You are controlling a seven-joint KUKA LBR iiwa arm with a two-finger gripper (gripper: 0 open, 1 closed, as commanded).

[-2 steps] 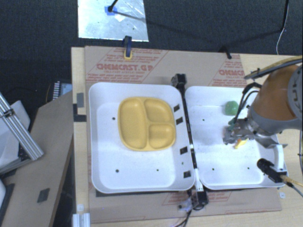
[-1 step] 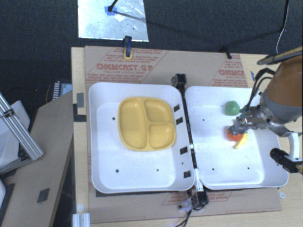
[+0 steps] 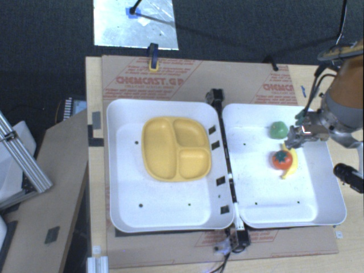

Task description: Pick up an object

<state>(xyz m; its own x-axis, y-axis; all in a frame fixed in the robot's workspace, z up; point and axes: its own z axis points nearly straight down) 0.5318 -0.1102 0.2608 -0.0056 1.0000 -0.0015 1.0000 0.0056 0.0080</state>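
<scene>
In the right bin (image 3: 267, 209) lie a green round object (image 3: 277, 130), a red tomato (image 3: 281, 160) and a yellow banana (image 3: 291, 165) that curves under the tomato's right side. My gripper (image 3: 296, 136) hangs just right of the green object and above the tomato, reaching in from the right edge. Nothing shows between its fingers.
The left bin (image 3: 131, 209) holds a yellow divided plate (image 3: 175, 148). A black divider with clips (image 3: 223, 152) runs between the bins. Cardboard (image 3: 170, 78) lies under both bins. A black part (image 3: 350, 176) sticks out at the right edge near the right bin.
</scene>
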